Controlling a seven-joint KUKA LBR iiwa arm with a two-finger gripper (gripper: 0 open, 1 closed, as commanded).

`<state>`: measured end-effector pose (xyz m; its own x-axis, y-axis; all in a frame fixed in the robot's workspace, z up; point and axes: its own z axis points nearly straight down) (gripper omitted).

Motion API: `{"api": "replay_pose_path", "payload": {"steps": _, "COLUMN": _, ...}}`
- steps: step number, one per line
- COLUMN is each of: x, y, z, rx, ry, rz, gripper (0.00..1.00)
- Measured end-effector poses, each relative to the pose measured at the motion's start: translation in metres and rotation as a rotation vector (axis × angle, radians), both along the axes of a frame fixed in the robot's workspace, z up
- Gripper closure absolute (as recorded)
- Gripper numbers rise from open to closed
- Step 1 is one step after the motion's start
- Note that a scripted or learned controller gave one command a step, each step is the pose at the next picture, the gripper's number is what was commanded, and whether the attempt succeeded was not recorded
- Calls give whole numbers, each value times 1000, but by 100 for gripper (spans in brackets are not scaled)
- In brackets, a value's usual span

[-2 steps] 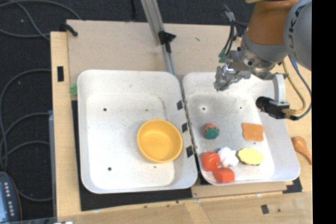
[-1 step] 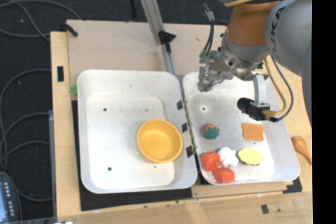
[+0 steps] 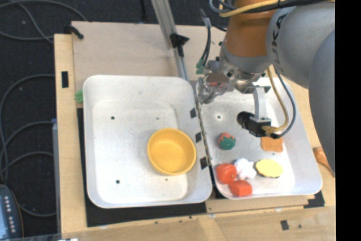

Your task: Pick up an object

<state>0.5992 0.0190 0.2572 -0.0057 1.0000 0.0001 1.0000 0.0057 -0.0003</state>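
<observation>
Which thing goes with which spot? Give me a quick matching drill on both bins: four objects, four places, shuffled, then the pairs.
Things:
1. yellow bowl
2. green ball with a red top
3. flat yellow piece
4. gripper

Places:
A. right bin, near its front rim, right of the white piece
B. over the far end of the divide between the bins
C. left bin, near its front right corner
D. right bin, about mid-floor, beyond the red pieces

Pairs: 1-C, 2-D, 3-A, 4-B
</observation>
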Motion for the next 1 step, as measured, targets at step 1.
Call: {"api": "replay_pose_path", "payload": {"steps": 1, "x": -9, "y": 53, "z": 1, "rx": 2, "ry": 1, "rz": 2, "gripper": 100}}
